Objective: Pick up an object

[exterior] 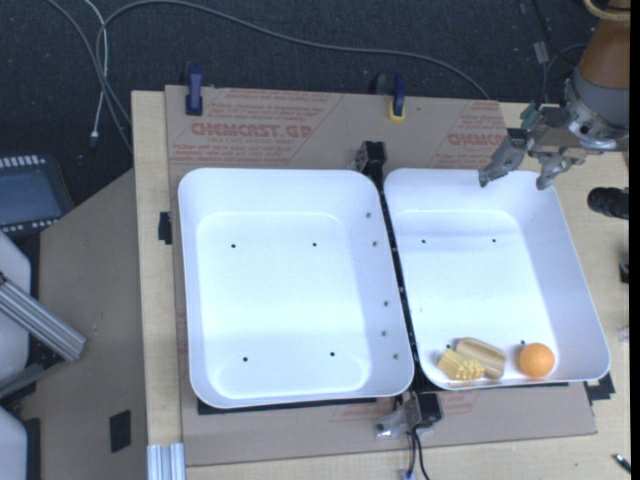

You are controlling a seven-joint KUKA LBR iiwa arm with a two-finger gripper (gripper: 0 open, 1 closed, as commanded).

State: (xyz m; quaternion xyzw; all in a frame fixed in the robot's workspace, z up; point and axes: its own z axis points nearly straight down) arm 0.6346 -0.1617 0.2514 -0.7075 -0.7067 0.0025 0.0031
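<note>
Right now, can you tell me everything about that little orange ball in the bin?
The orange ball is small, round and smooth, bright orange with a faint shine, maybe plastic. It sits still in the near right corner of the right bin, close to the rim. Nothing touches it: the pale bread-like roll and yellow corn piece lie a little to its left, with a gap between. The claw hangs at the bin's far edge, away from the ball.

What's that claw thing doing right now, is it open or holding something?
Gripper: jaws open, holding nothing, above the far edge of the right bin.
</note>
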